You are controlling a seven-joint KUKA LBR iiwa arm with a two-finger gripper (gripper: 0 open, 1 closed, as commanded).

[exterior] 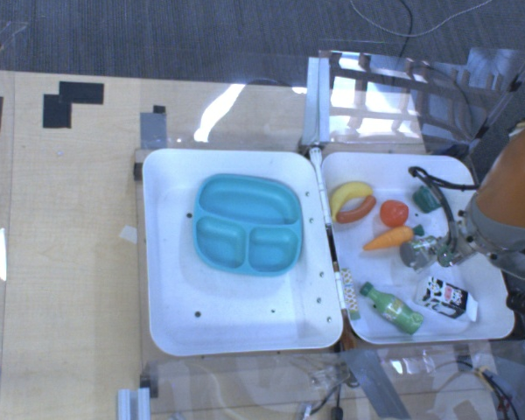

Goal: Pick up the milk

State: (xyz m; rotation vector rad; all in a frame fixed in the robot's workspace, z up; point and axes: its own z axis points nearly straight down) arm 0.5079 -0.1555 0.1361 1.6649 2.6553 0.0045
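White and black-patched, the small cow-print milk carton [445,297] is lying flat in the right-hand shallow white bin [499,326], toward that bin's 5 o'clock corner. Its long axis is running from 10 o'clock to 4 o'clock, the pale end pointing to 4 o'clock.

Entering from 3 o'clock, the grey arm with its orange band [512,186] is bending low over the bin, and the metal two-finger gripper [424,254] is hovering just at the carton's 11 o'clock, apart from it; whether it is parted or closed, I cannot tell.

Near the gripper an orange carrot [388,239], a red tomato [394,213], a yellow banana [348,194] and a green plastic bottle [392,309] are lying. A blue divided plate [248,223] is sitting in the left-hand bin [171,261].
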